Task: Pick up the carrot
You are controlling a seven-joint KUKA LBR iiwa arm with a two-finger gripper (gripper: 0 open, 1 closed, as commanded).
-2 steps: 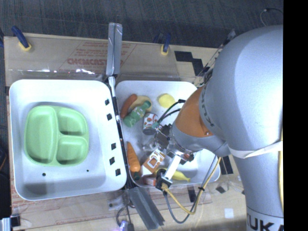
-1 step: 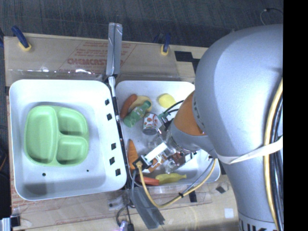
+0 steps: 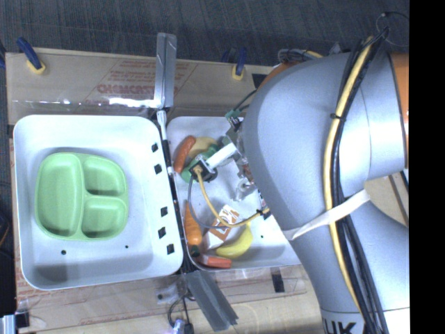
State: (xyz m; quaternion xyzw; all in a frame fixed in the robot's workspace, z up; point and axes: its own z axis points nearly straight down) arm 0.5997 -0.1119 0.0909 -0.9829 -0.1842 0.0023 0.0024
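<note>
Arm (image 3: 313, 145) hangs over the right bin (image 3: 201, 125), jaws apart or together I cannot tell; seemingly the approach, next needing them astride the carrot (image 3: 192, 227) by that bin's left wall.

The arm (image 3: 327, 165) bears the letters "UK" low down; red print on the cardboard (image 3: 83, 75) is unreadable

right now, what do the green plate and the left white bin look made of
Green plate: likely moulded plastic with a satin finish; even pale colour, soft rounded dividers. Left bin: probably thin formed plastic, smooth and faintly glossy; rounded corners and one-piece sloping walls. Neither is certain from looks alone.
</note>
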